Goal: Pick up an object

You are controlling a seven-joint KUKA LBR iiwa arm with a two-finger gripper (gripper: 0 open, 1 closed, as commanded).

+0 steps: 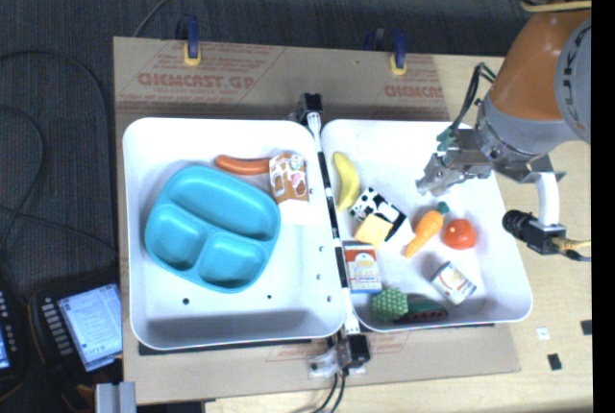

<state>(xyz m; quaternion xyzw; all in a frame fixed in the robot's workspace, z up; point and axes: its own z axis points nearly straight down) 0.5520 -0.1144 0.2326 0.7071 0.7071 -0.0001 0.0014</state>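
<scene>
Arm [548,65] was cut off at right edge. Claw [437,179] fingers too small to resolve. Carton [362,269] label was illegible.

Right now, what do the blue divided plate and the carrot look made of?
Blue divided plate: likely moulded plastic, matte, with one even colour and soft rounded compartment edges. Carrot: probably toy plastic, smooth, uniformly orange with a green tip; rubber can't be ruled out.

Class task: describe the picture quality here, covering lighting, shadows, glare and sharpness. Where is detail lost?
Camera view: soft, even light; the bins glare white and lose surface detail; faint shadow under the blue tray; the whole frame is slightly soft, so carton print is unreadable; the gripper is a blurred grey mass.
</scene>
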